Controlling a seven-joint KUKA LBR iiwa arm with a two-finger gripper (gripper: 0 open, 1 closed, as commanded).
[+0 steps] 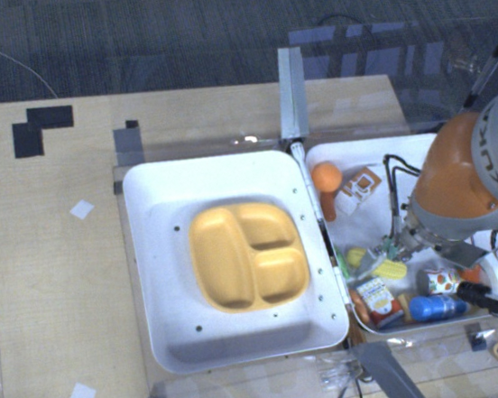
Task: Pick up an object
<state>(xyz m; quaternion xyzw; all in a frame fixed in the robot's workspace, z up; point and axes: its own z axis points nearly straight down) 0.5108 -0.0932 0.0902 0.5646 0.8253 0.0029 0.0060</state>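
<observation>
The right bin (366,153) holds several small objects: an orange ball (325,177), a white and brown packet (360,185), a yellow piece (389,269), green bits (357,258), a red and white carton (375,300), a blue bottle (436,307) and a small printed can (442,281). My gripper (399,246) reaches down into this bin from the right, just above the yellow piece and the green bits. The orange wrist band (454,177) covers the bin's right part.
The left bin (161,260) holds a yellow divided tray (247,255) at its middle. A metal divider post (291,97) stands between the bins at the back. Cables and a clamp lie by the bench's front edge (371,368).
</observation>
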